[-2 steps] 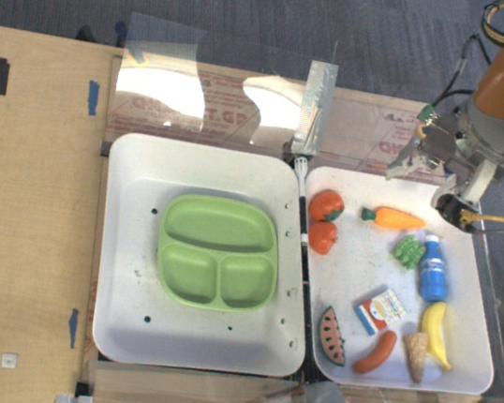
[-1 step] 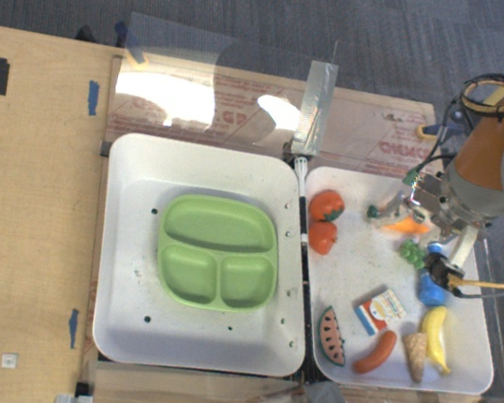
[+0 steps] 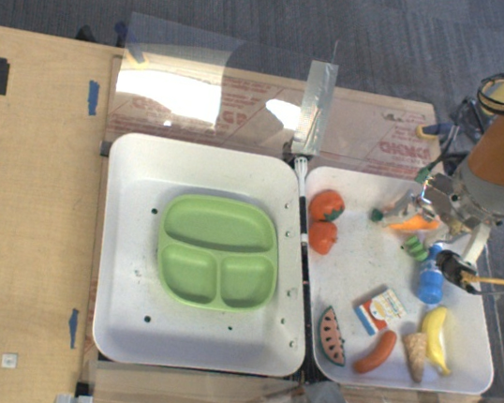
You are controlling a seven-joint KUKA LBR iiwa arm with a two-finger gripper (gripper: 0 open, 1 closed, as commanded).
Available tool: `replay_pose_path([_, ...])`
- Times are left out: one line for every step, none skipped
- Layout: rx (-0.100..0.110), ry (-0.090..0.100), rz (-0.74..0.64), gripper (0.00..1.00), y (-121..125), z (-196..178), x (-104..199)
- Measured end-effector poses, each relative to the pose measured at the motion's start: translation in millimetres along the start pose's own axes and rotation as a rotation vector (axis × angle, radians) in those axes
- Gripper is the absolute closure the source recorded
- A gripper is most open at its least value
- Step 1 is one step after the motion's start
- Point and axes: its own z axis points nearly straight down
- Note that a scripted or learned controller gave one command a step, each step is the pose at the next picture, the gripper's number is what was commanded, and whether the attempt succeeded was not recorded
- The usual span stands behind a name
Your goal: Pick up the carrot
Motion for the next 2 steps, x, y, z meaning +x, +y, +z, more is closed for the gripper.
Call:
replay_pose_path([0.012,-0.012,0.197,0.00,-2,2,9])
replay_pose_path([0.008,-0.013,0.354,0.00,-5,8,-4])
